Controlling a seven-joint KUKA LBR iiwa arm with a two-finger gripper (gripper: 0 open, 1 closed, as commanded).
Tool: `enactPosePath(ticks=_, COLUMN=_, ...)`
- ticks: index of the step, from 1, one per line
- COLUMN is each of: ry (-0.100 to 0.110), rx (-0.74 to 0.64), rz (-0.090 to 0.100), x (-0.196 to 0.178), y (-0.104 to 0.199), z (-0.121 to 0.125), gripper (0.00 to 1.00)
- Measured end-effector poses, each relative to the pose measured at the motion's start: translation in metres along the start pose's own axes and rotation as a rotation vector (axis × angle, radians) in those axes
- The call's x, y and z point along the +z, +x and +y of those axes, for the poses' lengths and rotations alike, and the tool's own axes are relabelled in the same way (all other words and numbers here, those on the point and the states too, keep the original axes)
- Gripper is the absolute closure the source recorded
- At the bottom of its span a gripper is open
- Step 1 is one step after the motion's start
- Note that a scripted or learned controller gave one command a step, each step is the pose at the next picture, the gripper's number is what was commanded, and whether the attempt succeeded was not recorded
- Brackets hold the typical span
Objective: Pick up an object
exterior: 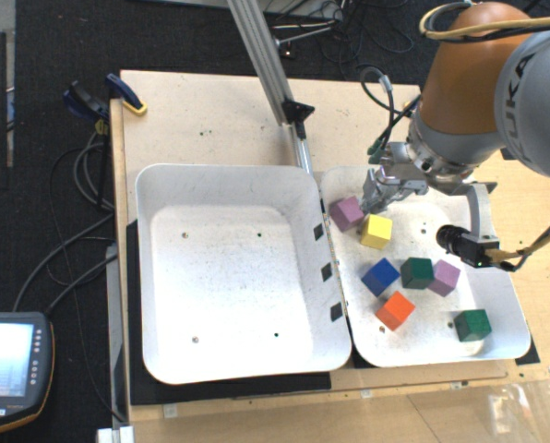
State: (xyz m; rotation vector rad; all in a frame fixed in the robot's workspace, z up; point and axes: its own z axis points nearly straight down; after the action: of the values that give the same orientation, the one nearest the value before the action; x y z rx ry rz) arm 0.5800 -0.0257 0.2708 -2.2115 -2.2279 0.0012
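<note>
The right bin holds several small blocks. A purple block lies near its left wall, with a yellow block just to its right. Lower down are a blue block, an orange block, a dark green block, a light purple block and another green block. My gripper hangs over the bin's far left part, right above the gap between the purple and yellow blocks. Nothing shows between its fingers.
The left bin lies beside the right one. A slanted metal pole crosses above the bench from the top. A blue and yellow clamp sits at the bench's far left corner. A small black camera hangs beside the wrist.
</note>
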Motion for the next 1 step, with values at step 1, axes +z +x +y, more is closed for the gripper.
enactPosePath(ticks=1, ry=0.0, rx=0.0, rz=0.0, x=0.0199, y=0.0439, z=-0.0078, gripper=1.0)
